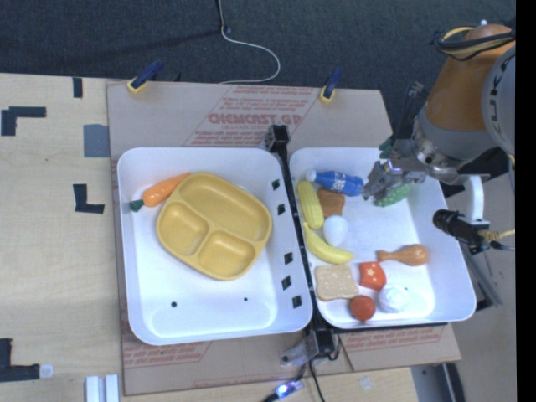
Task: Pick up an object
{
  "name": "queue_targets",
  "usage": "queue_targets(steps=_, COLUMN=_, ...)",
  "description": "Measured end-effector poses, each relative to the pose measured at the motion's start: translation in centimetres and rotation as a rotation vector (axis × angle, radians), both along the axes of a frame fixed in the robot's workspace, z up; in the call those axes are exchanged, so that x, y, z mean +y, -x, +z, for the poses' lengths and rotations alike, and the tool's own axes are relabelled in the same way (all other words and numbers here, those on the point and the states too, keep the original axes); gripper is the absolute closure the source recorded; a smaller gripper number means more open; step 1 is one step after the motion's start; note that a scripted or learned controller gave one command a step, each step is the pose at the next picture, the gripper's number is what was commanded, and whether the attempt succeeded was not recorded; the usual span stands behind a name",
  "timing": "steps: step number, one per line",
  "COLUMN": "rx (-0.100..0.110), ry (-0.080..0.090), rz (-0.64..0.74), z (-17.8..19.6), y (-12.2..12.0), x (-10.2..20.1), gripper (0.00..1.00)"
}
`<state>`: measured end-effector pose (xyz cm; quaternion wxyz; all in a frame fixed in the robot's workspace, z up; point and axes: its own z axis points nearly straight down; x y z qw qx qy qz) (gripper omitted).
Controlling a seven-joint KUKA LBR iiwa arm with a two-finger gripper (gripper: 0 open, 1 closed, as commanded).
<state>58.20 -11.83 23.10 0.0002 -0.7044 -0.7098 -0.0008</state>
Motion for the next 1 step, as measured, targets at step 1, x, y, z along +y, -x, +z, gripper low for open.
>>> queue_targets(steps=1, rx=0.0, ry=-0.001, rz=0.0, z=-0.02, y=-3.75, x=5.11, gripper=1.0)
